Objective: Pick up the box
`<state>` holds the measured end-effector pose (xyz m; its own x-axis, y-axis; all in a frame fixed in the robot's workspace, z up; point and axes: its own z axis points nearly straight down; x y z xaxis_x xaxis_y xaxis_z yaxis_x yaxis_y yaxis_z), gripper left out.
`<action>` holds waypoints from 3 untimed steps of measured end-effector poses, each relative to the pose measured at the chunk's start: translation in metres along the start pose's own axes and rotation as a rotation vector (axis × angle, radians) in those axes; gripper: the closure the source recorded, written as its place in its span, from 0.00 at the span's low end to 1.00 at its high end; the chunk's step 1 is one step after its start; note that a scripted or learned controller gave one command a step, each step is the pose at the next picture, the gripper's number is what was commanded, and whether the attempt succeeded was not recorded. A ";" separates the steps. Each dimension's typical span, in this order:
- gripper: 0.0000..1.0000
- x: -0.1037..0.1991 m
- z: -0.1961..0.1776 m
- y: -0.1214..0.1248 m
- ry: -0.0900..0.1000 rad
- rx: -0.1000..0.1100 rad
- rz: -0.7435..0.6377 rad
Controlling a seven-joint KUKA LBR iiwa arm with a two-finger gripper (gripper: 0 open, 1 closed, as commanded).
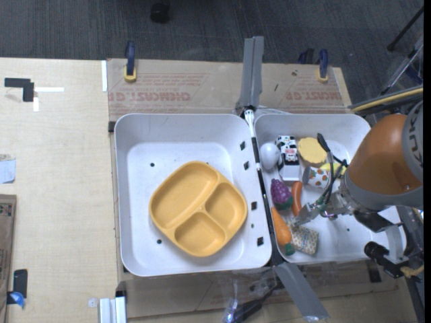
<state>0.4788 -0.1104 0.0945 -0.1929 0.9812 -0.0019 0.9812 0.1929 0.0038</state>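
Bench point(54, 180) pale wood; cardboard point(175, 86) clamped under bins; dark carpet point(202, 12) beyond.

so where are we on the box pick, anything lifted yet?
Nothing looks done: the box, the small black-and-white carton, sits in the right bin near the divider, beside the white ball. In hand: the arm is over the right bin with its pincer low among the toy food, nearer the carrot than the box. I can't tell its finger state. Left: reach the box, grasp, lift.
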 end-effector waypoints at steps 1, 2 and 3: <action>0.00 0.000 0.000 0.000 0.000 0.000 0.000; 0.00 0.000 0.000 0.000 0.000 0.000 0.000; 0.00 0.000 0.000 0.000 0.000 0.000 0.000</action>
<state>0.4787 -0.1104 0.0944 -0.1931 0.9812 -0.0018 0.9812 0.1931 0.0037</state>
